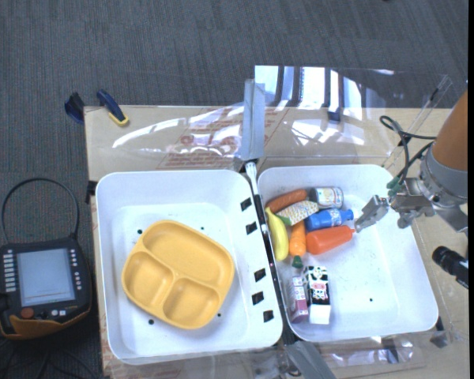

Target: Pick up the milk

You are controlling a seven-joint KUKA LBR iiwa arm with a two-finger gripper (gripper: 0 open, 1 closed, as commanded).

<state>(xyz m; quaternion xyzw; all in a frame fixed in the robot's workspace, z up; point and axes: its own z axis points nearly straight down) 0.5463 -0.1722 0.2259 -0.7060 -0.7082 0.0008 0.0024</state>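
Nothing's been picked up yet tbh. The small white cow-print milk carton (319,293) is left lying at the right white bin's (395,306) front-left, while the two-finger metal gripper (369,212) is parked open, well apart, beside the orange bottle (329,239).

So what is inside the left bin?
A yellow tray with three compartments lies in the left bin. The compartments hold nothing. The bin floor under the tray is covered, so it cannot be seen.
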